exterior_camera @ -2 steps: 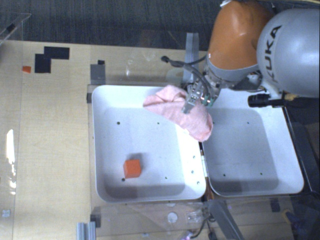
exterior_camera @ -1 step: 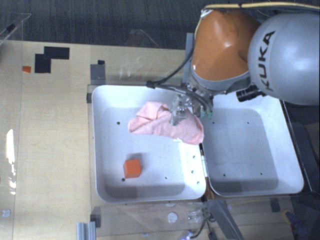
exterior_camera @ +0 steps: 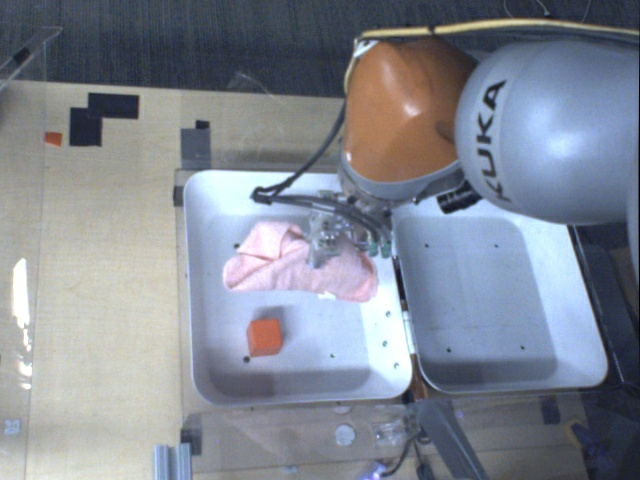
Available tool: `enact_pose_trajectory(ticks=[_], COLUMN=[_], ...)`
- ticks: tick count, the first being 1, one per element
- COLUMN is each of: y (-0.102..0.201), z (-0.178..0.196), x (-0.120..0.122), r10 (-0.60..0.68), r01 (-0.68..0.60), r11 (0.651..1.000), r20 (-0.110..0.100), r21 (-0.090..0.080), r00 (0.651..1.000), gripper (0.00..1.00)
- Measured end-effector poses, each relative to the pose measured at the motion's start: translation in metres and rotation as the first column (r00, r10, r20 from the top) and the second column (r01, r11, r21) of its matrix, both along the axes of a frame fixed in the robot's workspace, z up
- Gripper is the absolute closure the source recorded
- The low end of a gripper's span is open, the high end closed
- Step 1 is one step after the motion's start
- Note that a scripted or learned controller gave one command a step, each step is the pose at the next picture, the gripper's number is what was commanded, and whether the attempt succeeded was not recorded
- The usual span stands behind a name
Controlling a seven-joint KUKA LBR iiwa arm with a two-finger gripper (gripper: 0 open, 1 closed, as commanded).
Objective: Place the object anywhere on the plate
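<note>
A small orange-red block (exterior_camera: 265, 337) lies on the floor of the left bin (exterior_camera: 205, 268), near its front left. Behind it a crumpled pink cloth (exterior_camera: 275, 266) spreads across the bin's middle. My gripper (exterior_camera: 325, 240) hangs from the orange wrist band over the cloth's right half, low and close to the fabric or touching it. It is well apart from the block, which lies to its front left. The gripper's body hides part of the cloth beneath it.
The right bin (exterior_camera: 500, 298) sits beside the left one, the two rims meeting near the gripper. The big grey arm and orange band (exterior_camera: 410, 108) overhang the back of both bins. Black cables (exterior_camera: 290, 190) run from the wrist over the left bin's back edge.
</note>
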State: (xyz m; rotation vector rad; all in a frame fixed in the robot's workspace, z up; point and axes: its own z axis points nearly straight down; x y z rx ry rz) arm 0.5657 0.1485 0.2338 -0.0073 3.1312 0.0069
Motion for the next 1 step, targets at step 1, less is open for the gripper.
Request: enact_pose_trajectory(ticks=[1], y=[-0.0001], z=[0.0003], x=[0.0001], r10=[0.000], r01=[0.000], r11=[1.000], r20=[0.001], r21=[0.000], r00=[1.000], gripper=[0.00])
